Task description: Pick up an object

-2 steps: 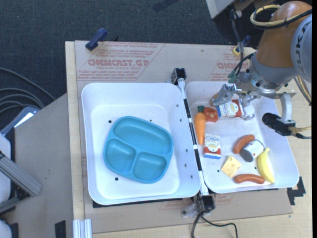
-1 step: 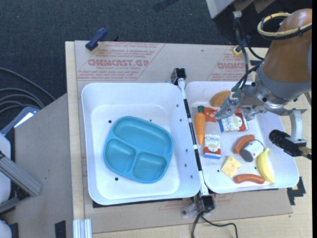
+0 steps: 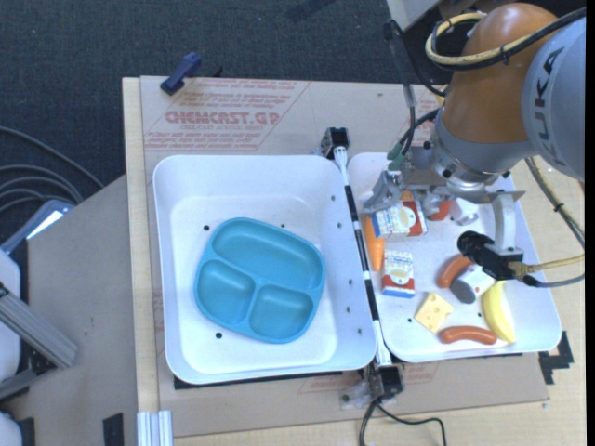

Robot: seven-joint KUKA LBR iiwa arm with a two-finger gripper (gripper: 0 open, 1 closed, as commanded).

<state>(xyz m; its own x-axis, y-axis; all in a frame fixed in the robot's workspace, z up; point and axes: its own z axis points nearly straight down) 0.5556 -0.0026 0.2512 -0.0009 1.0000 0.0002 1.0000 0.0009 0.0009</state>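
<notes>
"CHEMCAST GP" lettering on the board (image 3: 223, 117) behind 2 bins; gripper (image 3: 406, 193) jaw state unclear.

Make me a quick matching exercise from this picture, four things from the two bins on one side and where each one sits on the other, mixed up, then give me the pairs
Things:
1. blue divided plate
2. banana
3. cheese wedge
4. carrot

Places:
A. right bin, near edge, left of the banana
B. middle of the left bin
C. right bin, along the divider between the bins
D. right bin, near right corner

Pairs: 1-B, 2-D, 3-A, 4-C
</notes>
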